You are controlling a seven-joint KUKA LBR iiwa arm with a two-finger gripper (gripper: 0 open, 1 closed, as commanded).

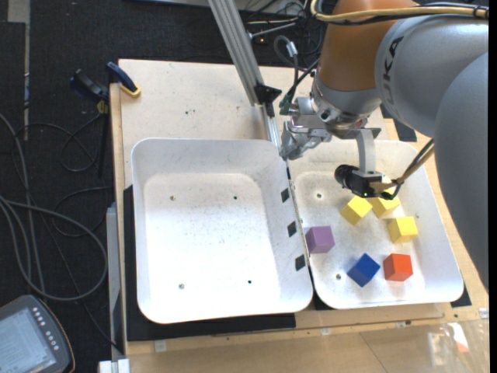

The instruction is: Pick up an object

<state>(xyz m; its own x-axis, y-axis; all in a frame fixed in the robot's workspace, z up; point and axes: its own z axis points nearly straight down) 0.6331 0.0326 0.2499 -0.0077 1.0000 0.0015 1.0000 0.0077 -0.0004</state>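
We see the claw (pixel 294 144) hanging over the far left corner of the right bin (pixel 435 286), just at the rim where it meets the left bin (pixel 155 152). We cannot tell whether the claw is wide or narrow, since its tip is a blur of grey metal against the white rim. We see nothing held in it. The arm (pixel 419 45) reaches in from the right.

All six cubes lie on the floor of the right bin, nearer to us than the claw and to its right. None touches the claw. The purple cube (pixel 319 238) is the one closest to the divide, near of the claw and slightly right. The blue cube (pixel 363 270) lies near and right of the purple one, and the orange cube (pixel 397 266) sits just beside the blue on its right.

Farther back are three yellow ones. The left yellow cube (pixel 356 209) has the far yellow cube (pixel 386 205) just beside it on the right. The right yellow cube (pixel 403 228) is slightly nearer, just far of the orange cube. The left yellow cube is the yellow one closest to the claw, yet apart from it.

Both bins rest on the pale bench (pixel 194 92). A blue and yellow clamp (pixel 116 76) sits at the bench's far left corner. A metal rail (pixel 237 45) slants down from the far side toward the claw.
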